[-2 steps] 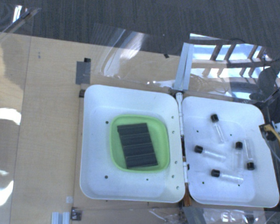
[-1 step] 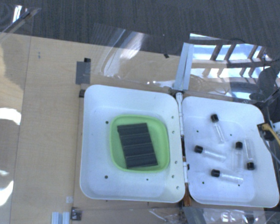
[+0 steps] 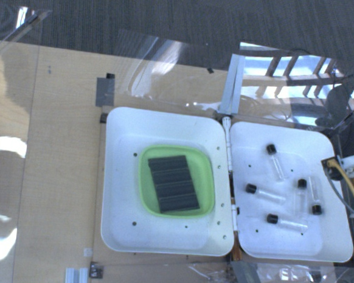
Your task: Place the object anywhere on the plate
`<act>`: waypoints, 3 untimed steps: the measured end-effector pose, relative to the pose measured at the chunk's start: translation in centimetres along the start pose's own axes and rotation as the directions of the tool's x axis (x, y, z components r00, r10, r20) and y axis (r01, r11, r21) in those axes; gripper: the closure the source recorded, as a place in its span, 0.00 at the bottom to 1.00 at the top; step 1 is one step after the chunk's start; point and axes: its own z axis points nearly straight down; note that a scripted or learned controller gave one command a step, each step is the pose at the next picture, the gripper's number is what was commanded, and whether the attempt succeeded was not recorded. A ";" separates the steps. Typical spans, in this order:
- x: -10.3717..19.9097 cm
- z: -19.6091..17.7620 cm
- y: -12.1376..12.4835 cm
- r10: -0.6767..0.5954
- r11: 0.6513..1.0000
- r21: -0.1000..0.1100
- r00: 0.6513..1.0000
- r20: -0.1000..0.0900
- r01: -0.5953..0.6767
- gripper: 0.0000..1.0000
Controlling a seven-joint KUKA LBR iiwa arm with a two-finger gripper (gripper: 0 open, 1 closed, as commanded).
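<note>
Lying flat on the green plate [image 3: 206, 184]: the dark ridged block [image 3: 173, 183], resting near the plate's middle, long side running from 11 o'clock to 5 o'clock, touching nothing but the plate. Sitting in the middle of the left bin [image 3: 115, 224], with white floor showing all round the green rim. Lying scattered across the right bin [image 3: 335, 243]: five clear tubes with black caps [image 3: 287, 223], one towards 11 o'clock, one at 9 o'clock, one at 6 o'clock, two near 3 o'clock, all apart from each other. Crowding in at 3 o'clock past the right bin's edge: dark arm hardware and cables [image 3: 349, 115]. Cannot tell how far the gripper is open, nor anything held.
</note>
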 end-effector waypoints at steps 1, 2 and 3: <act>0.0 -1.8 0.1 -0.002 1.000 -0.003 1.000 -0.002 0.002 0.00; 0.0 -0.6 0.0 0.001 1.000 0.000 1.000 0.000 -0.001 0.00; 0.0 -0.7 0.0 0.000 1.000 0.000 1.000 0.000 0.000 0.00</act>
